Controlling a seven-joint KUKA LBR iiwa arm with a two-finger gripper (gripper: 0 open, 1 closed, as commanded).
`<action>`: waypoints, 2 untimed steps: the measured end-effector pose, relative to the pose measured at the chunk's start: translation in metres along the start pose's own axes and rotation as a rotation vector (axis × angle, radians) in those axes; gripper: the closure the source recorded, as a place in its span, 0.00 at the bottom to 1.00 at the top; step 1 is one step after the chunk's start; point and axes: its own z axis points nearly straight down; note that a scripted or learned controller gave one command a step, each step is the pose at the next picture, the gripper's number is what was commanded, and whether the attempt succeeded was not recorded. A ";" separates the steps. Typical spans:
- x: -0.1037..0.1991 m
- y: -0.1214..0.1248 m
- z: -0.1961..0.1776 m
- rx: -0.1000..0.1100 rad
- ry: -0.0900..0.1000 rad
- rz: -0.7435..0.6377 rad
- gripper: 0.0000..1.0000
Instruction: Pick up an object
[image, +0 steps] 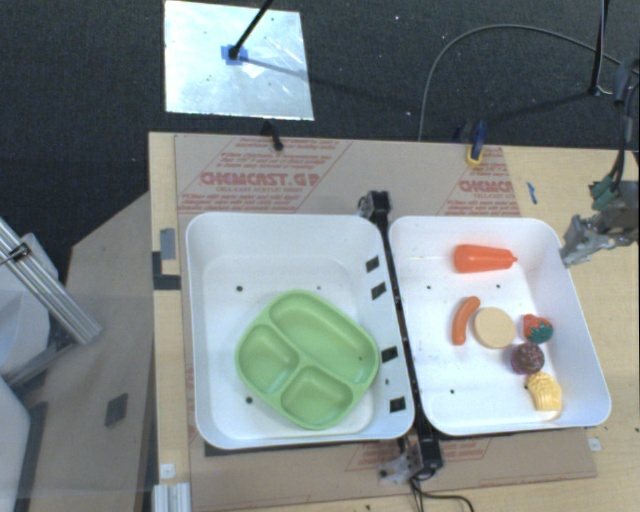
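Bench board printed "CHEMCAST GP" | carrot in right bin | tool state unclear

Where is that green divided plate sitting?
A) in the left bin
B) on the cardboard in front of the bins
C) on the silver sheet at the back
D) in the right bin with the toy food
A: the green plate lies flat in the left bin, while the carrot and other toy food are in the right bin.
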 end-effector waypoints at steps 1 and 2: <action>0.000 0.001 -0.011 -0.004 -0.001 -0.005 1.00; 0.000 0.002 -0.023 -0.007 -0.002 -0.009 1.00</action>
